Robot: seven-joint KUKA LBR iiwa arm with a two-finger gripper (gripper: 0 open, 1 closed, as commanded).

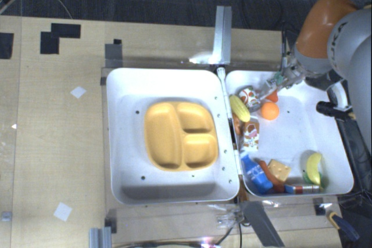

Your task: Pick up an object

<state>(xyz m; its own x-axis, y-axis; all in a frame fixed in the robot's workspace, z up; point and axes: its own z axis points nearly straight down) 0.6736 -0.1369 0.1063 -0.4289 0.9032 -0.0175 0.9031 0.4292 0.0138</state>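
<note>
Your pincer hangs low in the right white bin, and you cannot tell how it is set, with the small round orange ball just below it, toward the front.

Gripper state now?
Gripper: cannot be told; it hangs low over the right bin, next to the orange ball.

Two bins side by side on the worktop. Left bin: a divided tray at its centre. Right bin: a banana against the left wall, a ball just right of it, a second banana near the front right corner. The gripper hangs above the ball, at the bin's rear.
</note>
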